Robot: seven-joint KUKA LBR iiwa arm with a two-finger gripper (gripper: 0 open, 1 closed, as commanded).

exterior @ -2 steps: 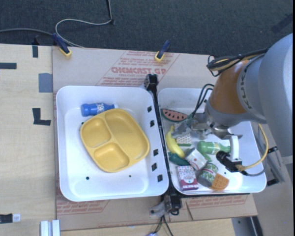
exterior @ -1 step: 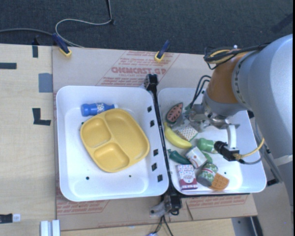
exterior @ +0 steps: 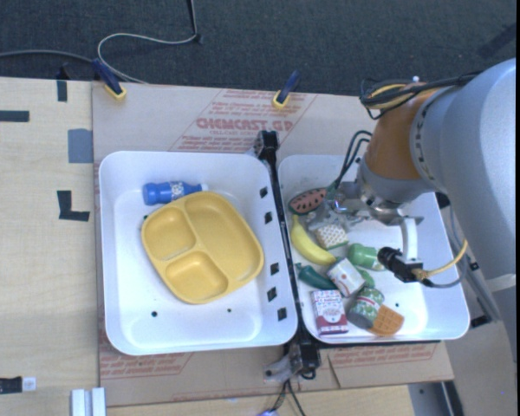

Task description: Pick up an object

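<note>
Curved yellow banana [exterior: 310, 245], perhaps plastic, white bin [exterior: 446, 319]

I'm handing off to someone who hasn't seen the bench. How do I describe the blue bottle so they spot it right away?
Find the left white bin, the one holding the big yellow divided plate. The blue bottle lies on its side just beyond the plate's far left edge, its white cap pointing toward the divider between the bins. It is the only blue thing in either bin, and the plate is its only neighbour there.
</note>
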